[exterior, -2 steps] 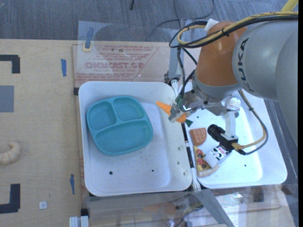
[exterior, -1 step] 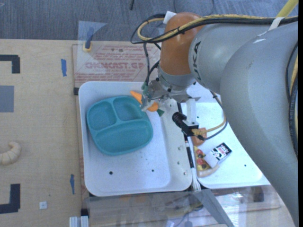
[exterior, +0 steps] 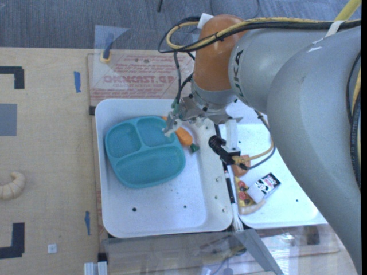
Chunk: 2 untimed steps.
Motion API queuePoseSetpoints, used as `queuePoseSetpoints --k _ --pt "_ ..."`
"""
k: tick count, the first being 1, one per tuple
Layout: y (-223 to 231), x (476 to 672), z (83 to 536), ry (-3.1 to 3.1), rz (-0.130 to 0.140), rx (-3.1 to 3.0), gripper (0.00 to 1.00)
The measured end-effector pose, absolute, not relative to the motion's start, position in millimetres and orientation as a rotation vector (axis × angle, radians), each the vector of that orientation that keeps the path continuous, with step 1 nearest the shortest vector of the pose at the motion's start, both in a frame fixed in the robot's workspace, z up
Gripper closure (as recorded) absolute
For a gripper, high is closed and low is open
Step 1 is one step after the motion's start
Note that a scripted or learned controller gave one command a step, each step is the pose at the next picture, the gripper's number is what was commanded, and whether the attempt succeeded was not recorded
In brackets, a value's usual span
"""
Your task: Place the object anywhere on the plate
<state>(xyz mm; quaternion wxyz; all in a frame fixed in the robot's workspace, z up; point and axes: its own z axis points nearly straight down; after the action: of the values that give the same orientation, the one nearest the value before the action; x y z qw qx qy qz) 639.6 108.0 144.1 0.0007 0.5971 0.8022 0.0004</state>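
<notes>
Hanging near the middle of the frame, the gripper (exterior: 174, 121) is seen just above the blue plate's (exterior: 144, 152) right edge, jaws unclear, with the orange carrot (exterior: 183, 135) beside the plate, not yet on it.

Grey carpet floor (exterior: 57, 10) lies beyond the pale wooden bench (exterior: 46, 153).

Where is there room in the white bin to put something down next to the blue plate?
The left white bin has bare floor in front of the blue divided plastic plate, and more between the plate and the divider between the bins. The crowded spot is the plate's far right corner, where the tool hangs by a small orange carrot-like toy.
</notes>
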Motion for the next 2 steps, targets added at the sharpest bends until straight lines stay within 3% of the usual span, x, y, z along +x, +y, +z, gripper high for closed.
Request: queuePoseSetpoints --k 1,2 --pt "108.9 640.6 155.0 2.518 0.005 1.871 1.0" --pt "113.1 667.0 109.2 2.5 0.008 1.891 1.0"
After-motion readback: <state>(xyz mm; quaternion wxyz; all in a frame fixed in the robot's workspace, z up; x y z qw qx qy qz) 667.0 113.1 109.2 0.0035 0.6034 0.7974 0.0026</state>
